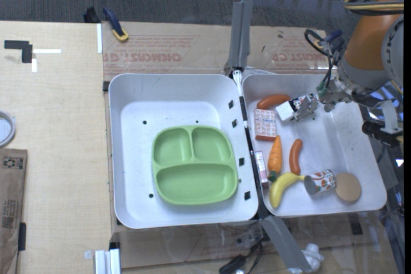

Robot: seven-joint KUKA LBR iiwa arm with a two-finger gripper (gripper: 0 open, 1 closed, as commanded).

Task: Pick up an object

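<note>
In the right bin (376,157), at its far side, your tool (307,107) hangs low over the bin floor, just right of a red sausage-shaped piece (273,101). The arm (372,42) reaches in from the right. Whether the tool stands wide or narrow you cannot tell from here; a small white and dark shape sits at its tip, and nothing can be read as held.

Judged step: approach or first closing on a pick, no lift yet. The next move calls for a clean closure on one item, then a straight rise clear of the bin wall; check for something between the tips before logging a success.

Count, right bin: one far red sausage, one pink wafer block (264,124), one carrot (275,153), one second red-orange sausage (295,156), one banana (283,187), one small can (320,181) on its side, one tan disc (348,187). Left bin (122,157): one green divided plate (194,165). Two bins on the counter (51,131).
</note>
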